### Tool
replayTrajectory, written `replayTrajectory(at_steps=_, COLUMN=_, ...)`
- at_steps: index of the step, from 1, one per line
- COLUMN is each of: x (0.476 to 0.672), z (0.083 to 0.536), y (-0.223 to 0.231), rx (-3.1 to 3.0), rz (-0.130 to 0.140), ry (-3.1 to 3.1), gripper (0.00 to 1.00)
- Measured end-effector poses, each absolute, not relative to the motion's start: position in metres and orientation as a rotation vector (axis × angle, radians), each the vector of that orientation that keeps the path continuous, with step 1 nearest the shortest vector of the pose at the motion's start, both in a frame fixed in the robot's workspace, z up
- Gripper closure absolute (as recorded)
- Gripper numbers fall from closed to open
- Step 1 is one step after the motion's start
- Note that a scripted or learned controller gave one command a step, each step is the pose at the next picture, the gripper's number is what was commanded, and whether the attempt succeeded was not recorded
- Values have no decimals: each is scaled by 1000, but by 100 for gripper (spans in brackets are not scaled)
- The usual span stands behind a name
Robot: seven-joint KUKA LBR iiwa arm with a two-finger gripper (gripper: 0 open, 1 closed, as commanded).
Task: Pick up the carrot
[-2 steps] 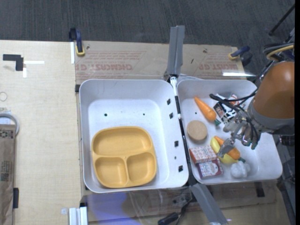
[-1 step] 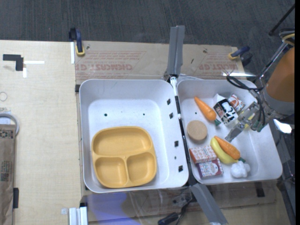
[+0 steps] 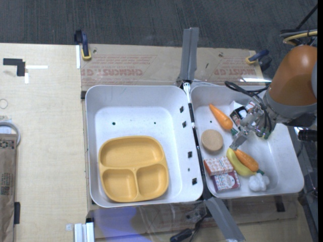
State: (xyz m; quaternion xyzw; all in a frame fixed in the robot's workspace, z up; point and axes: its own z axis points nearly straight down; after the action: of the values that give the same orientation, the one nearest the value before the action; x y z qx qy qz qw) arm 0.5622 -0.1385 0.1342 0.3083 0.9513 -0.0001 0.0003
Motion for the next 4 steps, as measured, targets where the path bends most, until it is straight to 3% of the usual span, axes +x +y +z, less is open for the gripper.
replayTrajectory(at_steps=1, x=599, z=168, y=-199, rx=1243, rz=0, ry=2881, gripper=0)
replayTrajectory(at_steps=2, x=563, z=125, y=-179, rx=1326, rz=0, ry=2837, gripper=0)
replayTrajectory(at_steps=3, x=623, z=209, y=-222, rx=1569, rz=-1, ry=2717, gripper=0)
replayTrajectory(at_steps=4, x=659, z=133, y=-222, rx=1632, rz=-2, ry=2682, gripper=0)
